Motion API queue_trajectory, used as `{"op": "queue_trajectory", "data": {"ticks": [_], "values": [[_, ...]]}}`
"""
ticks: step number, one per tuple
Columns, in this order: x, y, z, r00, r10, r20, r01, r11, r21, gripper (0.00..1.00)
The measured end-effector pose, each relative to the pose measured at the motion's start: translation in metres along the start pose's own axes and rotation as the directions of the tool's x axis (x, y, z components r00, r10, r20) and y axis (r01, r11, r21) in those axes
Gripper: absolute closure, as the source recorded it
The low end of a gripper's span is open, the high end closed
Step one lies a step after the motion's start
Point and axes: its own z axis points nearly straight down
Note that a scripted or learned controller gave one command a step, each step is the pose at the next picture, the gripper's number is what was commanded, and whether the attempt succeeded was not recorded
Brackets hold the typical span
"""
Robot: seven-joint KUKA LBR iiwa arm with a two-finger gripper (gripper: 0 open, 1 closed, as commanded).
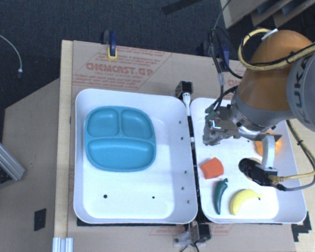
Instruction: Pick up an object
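left bin [88,160]: just a blue divided plate [121,138] in there, hard plastic by the look of it, wide and flat, so awkward to pinch.
right bin [290,208]: this is where the pickable stuff is.
orange block [212,167]: closest to the pincer, looks light and stiff, flat sides, I'd squeeze it across the middle.
green pepper [220,194]: skinny, glossy, probably slips.
banana [244,200]: curved, smooth toy, grab mid-body.
pincer [214,132]: hangs just above the orange block, nothing in it; honestly can't tell how wide it's set.
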Motion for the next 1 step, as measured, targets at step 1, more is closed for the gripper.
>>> {"op": "queue_trajectory", "data": {"ticks": [1], "values": [[0.0526, -0.0156, -0.0071, 1.000, -0.002, 0.000, 0.002, 1.000, 0.000, 1.00]]}}
